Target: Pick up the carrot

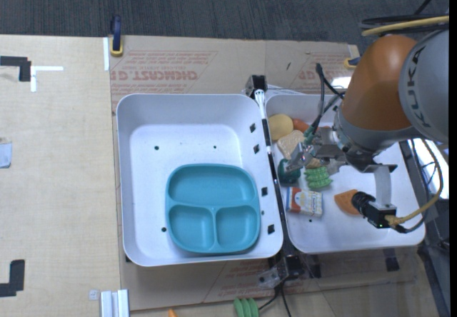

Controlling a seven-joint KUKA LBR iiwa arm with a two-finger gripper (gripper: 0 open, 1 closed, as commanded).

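The arm (389, 87) reached in from the right and hung over the right bin (357, 233), its orange band bulking large above the wrist. Its jaws (303, 157) were down among the clutter at the bin's left side, but from where I stood I could not tell how far apart they were or whether anything sat between them.

The carrot (347, 200) lay on the bin floor to the right of the jaws, apart from them, just beside a black fitting on the arm's cable. Near the jaws sat a yellow lemon-like piece (280, 125), a pale bread-coloured item (289, 144), a green ridged piece (318, 178) and a small red-and-white packet (305, 203).

In the left bin (143, 123) a teal divided plate (213, 207) rested flat toward the front. Both bins stood on the cardboard-covered counter (57, 187).
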